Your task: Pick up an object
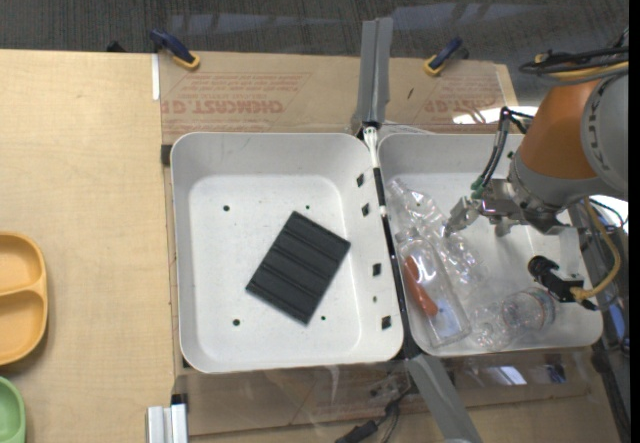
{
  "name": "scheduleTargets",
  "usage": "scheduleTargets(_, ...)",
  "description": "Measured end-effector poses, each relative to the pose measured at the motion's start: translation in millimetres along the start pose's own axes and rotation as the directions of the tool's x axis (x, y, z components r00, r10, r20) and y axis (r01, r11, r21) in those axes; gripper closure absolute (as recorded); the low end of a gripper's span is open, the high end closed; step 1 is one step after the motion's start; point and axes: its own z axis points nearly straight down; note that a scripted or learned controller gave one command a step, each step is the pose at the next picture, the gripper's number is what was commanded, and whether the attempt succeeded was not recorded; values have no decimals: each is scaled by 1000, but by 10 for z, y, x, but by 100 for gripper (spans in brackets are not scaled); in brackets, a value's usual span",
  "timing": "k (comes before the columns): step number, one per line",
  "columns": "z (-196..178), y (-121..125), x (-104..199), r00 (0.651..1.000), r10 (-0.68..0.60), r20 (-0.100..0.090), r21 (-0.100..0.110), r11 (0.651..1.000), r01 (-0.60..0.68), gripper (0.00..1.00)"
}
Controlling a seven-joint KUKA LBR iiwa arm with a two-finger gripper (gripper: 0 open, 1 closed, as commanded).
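- A clear plastic package with an orange item inside is lying along the left side of the right bin, among crumpled clear wrap.
- The gripper is hovering just above that clutter; whether it is spread or pressed together I cannot tell.
- The approach step looks to be in hand; next, a descent onto the package.
- A black ribbed pad is lying in the left bin.

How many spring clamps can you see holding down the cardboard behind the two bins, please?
2. One clamp sits at the cardboard's far left corner, behind the left bin; the other clamp sits behind the right bin. More may be hidden by the arm.
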Motion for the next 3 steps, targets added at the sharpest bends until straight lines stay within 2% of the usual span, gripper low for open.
scheduleTargets(1, -527, 288, 68, 999, -39, 0, -1, 999, 39, 0)
scheduleTargets(2, -454, -586, -116, 1000, -27, 10, -14, 1000, 27, 0)
scheduleTargets(3, -177, 43, 146, 994, -106, 8, -34, 994, 107, 0)
